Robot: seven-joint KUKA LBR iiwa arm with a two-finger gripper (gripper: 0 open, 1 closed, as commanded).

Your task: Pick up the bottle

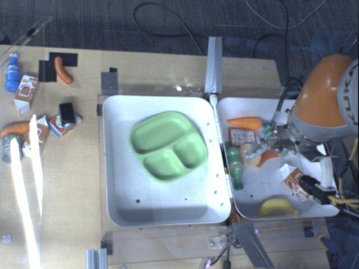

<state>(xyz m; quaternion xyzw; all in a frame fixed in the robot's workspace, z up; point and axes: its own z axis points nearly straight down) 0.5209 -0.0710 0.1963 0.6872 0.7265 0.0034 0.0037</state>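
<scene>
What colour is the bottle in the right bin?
Green; the bottle lies along the right bin's left wall in the camera view.

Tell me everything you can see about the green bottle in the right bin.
The green bottle is small, of translucent green plastic as it looks, and lies on its side in the right bin, along that bin's left wall. Its long axis runs toward and away from the camera. A pale item touches its far end. The gripper is to its right, apart from it. Its cap and label are too small to make out.
</scene>
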